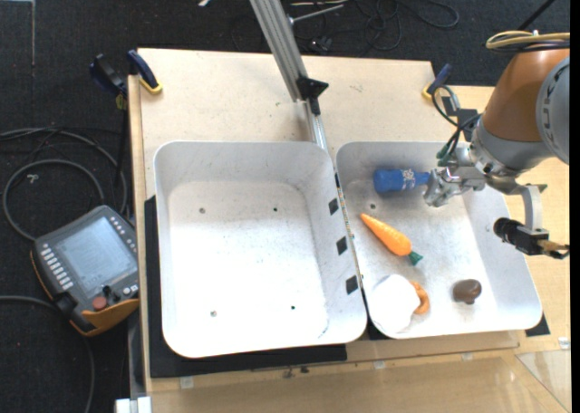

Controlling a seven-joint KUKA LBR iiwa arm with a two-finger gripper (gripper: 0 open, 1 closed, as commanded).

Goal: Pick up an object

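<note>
The right bin (507, 307) holds a blue cylinder-shaped object (396, 180) near its far side, an orange carrot with a green tip (388, 235) in the middle, a white round object with an orange piece (397, 302) at the front, and a small brown lump (467, 291). My gripper (442, 187) hangs over the far right part of this bin, just right of the blue object. Nothing shows between its fingers.
The left bin (172, 221) sits beside the right one. A slanted metal pole (276, 31) rises from between the bins at the back. Clamps (145, 72) grip the bench's far corners. A teach pendant (86, 266) lies on the floor at left.
</note>
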